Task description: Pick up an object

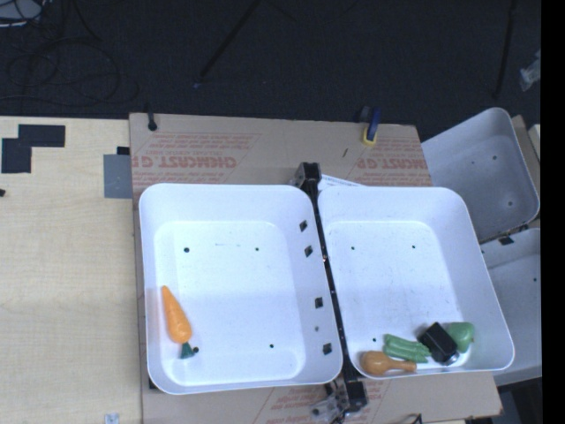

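Observation:
An orange toy carrot (176,317) with a small green top lies near the front left corner of the left bin (225,208). In the right bin (397,203), several small items sit together by the front wall: a green bean-like piece (405,348), a black block (439,342), a green rounded piece (461,332) and an orange-brown pear-shaped item (384,364).
The two white bins stand side by side on a cardboard sheet (274,153), joined by a black divider strip (320,272). A grey metal plate (485,170) lies at the right. A yellow and blue clip (371,129) sits on the cardboard's back edge.

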Robot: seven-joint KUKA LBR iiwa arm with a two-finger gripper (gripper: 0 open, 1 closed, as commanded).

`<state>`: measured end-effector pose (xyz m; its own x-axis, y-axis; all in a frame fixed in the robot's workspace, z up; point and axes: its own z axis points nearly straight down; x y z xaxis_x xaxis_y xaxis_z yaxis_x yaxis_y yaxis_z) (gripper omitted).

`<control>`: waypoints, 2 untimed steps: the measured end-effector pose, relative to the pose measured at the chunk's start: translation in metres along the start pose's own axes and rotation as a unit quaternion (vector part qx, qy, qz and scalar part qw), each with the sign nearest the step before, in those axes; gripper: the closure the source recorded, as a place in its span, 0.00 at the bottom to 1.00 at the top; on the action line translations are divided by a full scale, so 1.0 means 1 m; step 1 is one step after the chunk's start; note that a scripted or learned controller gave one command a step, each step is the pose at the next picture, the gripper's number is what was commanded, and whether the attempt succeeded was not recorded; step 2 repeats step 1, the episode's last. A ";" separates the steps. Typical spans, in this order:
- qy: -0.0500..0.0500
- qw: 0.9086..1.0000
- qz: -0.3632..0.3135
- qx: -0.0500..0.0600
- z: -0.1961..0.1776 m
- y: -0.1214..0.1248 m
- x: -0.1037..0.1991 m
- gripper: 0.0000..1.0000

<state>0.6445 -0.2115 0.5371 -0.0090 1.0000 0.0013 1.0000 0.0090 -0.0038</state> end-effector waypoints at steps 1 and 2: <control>0.000 1.000 0.000 0.000 0.000 0.000 0.000 0.00; 0.000 1.000 0.000 0.000 0.000 0.000 0.000 0.00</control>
